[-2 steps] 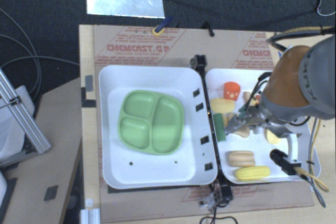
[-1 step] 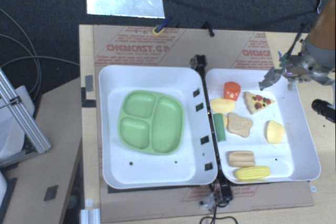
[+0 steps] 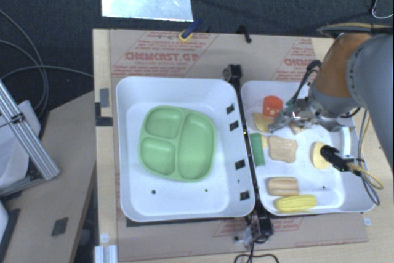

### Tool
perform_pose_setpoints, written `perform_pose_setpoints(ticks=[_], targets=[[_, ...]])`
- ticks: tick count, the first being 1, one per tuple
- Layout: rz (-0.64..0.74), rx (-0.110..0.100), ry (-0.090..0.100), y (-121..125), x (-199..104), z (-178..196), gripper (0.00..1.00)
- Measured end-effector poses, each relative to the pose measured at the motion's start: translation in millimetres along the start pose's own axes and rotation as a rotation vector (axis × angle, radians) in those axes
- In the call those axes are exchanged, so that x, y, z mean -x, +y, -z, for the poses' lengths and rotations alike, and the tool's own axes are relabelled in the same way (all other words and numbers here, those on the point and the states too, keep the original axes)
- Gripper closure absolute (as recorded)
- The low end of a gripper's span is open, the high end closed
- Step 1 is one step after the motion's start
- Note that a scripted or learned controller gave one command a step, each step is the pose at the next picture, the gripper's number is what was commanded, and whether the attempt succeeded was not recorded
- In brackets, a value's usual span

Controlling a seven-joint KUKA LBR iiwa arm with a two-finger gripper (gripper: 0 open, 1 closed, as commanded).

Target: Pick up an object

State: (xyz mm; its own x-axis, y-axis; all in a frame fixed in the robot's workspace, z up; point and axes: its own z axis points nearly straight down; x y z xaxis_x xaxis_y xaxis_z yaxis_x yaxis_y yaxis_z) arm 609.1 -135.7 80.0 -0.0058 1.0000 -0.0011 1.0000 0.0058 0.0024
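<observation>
Operator: At the bench, what is the layout?

Technician: Left bin [image 3: 132, 194] bears a green divided plate [image 3: 178, 143]. Right bin [image 3: 351, 197] bears the toy foods. The arm [image 3: 360, 74] is low over its upper part.

Operator: Target and gripper condition?

Technician: The gripper [image 3: 289, 118] sits near the orange block [image 3: 272, 105] and tan bread slice [image 3: 282, 149]; whether they touch cannot be told, nor can finger spread. Recommended: centre over one item, clear of the yellow corn [image 3: 296, 202], then descend vertically.
</observation>
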Motion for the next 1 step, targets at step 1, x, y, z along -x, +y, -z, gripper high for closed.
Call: perform_pose_setpoints(ticks=[1], targets=[[-0.008,-0.011,0.004,-106.2,-14.7,4.0,0.0]])
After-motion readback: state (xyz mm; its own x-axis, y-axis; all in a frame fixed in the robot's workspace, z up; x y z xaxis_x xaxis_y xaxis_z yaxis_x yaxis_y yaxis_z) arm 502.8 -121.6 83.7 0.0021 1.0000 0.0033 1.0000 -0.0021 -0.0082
